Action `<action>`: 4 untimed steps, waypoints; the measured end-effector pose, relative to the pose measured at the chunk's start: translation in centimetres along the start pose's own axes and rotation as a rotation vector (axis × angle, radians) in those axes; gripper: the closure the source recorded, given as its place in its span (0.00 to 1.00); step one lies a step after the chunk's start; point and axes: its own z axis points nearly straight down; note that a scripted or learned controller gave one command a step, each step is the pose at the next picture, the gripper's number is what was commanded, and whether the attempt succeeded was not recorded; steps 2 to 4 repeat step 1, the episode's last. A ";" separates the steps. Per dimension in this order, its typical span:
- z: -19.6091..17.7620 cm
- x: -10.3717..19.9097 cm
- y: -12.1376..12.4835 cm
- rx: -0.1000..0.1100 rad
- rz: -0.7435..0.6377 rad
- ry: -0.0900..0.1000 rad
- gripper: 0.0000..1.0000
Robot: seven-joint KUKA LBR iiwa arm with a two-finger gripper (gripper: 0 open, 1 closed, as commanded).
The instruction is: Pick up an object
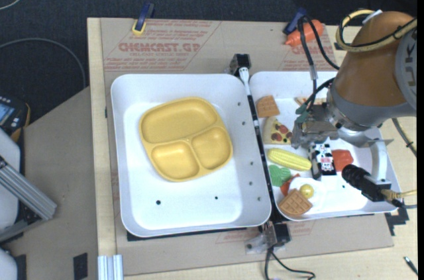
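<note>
Poised over the right bin (371, 206), the gripper (311, 134) hangs just above the corn cob (289, 159) — a likely pick — among crowded toy food; the divided yellow plate (186, 138) lies apart.

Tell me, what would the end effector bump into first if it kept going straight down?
Probably the yellow corn, which lies just below the end effector in the right bin. Depth is hard to judge from this slanted view.

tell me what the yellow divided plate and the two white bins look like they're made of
Yellow divided plate: probably molded plastic, matte to faintly glossy, with soft rounded compartment ridges and one even color.
White bins: likely thin formed plastic, smooth and semi-glossy, with rounded corners and light sheen on the rims.
</note>
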 end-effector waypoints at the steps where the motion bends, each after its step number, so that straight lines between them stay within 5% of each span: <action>1: -2.0 -0.3 -0.1 -0.008 0.000 -0.002 1.00; 4: -2.0 -0.3 -0.1 -0.008 0.000 -0.002 1.00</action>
